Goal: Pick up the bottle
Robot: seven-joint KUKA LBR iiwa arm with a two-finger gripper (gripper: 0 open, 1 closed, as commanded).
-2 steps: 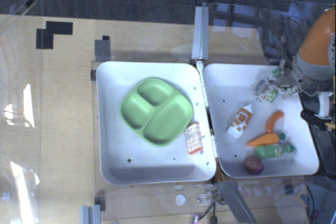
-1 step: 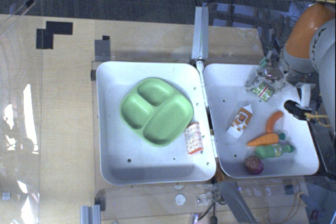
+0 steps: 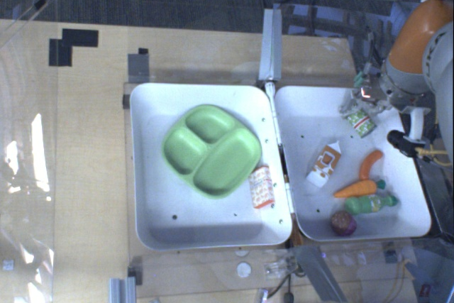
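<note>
The bottle (image 3: 369,204) is small and green with a yellow label. It lies on its side near the front of the right bin (image 3: 418,220), between a carrot (image 3: 355,189) and a dark purple round fruit (image 3: 344,223). My gripper (image 3: 364,101) hangs at the bin's far right corner, well behind the bottle and apart from it. It is just above a small green and white packet (image 3: 362,123). The arm's orange band (image 3: 417,39) shows above it at the right edge.
Also in the right bin are a white and orange carton (image 3: 325,164) and an orange-red sausage-shaped piece (image 3: 369,162). The left bin (image 3: 152,223) holds a green divided plate (image 3: 211,150) and a red and white can (image 3: 261,187) by its right wall.
</note>
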